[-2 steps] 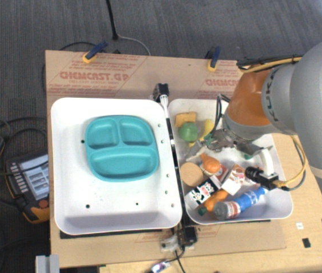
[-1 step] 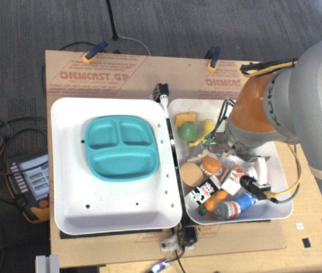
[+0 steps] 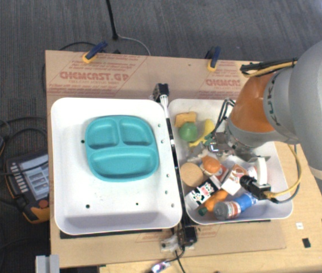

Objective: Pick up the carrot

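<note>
On the left of the brown board surface sits a shallow white bin holding a teal plastic tray with three compartments. Taking that tray as the landmark, the second white bin lies just to its right, crowded with toy food: a green round fruit, a tan bun-like piece and a black-and-white carton. The small orange plastic carrot with a green tip lies further right of the tray and lower, wedged between the carton and a blue-and-grey bottle, touching both.

It looks light, rigid and smooth, so probably slippery; pinching across its thicker orange middle seems safest, though the neighbours crowd it.

The tool hangs above and beyond the carrot, near an orange round piece; I cannot tell its state.
</note>
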